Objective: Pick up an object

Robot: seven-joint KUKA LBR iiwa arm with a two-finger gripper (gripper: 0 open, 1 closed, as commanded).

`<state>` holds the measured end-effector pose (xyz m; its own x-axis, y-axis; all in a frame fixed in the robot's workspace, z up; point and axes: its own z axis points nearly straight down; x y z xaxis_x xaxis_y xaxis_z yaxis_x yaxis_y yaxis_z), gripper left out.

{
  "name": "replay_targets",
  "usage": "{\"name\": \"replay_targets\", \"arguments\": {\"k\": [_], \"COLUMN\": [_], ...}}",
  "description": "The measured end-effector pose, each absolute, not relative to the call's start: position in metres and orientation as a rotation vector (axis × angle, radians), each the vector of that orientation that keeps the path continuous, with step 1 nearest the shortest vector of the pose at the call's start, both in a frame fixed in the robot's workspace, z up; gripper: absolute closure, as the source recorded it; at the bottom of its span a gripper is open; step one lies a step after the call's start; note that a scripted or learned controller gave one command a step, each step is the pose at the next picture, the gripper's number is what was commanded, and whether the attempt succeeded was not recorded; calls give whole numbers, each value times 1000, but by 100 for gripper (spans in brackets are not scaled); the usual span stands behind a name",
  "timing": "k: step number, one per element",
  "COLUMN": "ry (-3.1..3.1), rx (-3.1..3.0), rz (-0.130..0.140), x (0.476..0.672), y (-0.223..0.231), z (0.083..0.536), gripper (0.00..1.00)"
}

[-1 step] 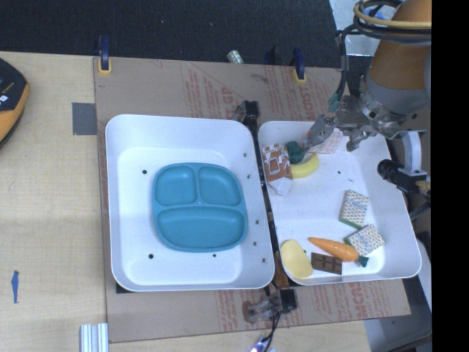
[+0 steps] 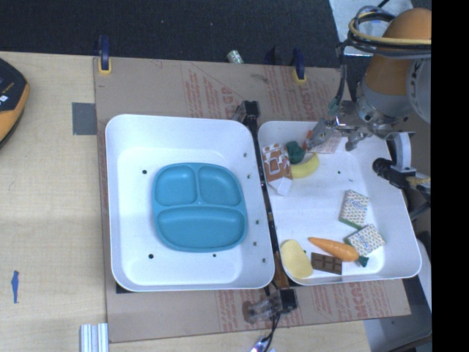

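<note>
Leftmost, the left bin (image 2: 121, 196) lies beside the right bin (image 2: 322, 204), their long rims touching, and it carries a blue divided plate (image 2: 198, 205). Every loose thing sits in the right bin. Against that bin's left wall near the far corner stands a small patterned carton (image 2: 275, 160), with a dark green piece (image 2: 295, 151) and a yellow banana (image 2: 306, 167) packed just beside it. At the bin's near left corner lies a pale yellow oval (image 2: 296, 259), then a brown bar (image 2: 326, 263) and an orange carrot (image 2: 333, 247) touching it along the near wall. Two patterned blocks (image 2: 355, 208) sit toward the bin's right side.

The gripper (image 2: 322, 134) hangs over the bin's far edge, right above the green piece and the banana; whether it is apart or together cannot be told from this slant, and nothing is visibly held.

That far cluster looks like the target, and it is a risky one. Three things touch, so a descent could land on two at once, shove the banana aside, or tip the carton. The bin's far wall is close too, and a slightly offset approach could strike the rim.
</note>
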<state>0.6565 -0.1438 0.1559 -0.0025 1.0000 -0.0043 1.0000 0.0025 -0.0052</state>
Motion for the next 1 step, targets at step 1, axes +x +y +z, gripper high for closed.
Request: {"name": "replay_targets", "arguments": {"k": [1], "ry": [-2225], "rx": [-2214], "rz": [5], "x": [658], "y": [-141], "z": [112], "gripper": [0]}}
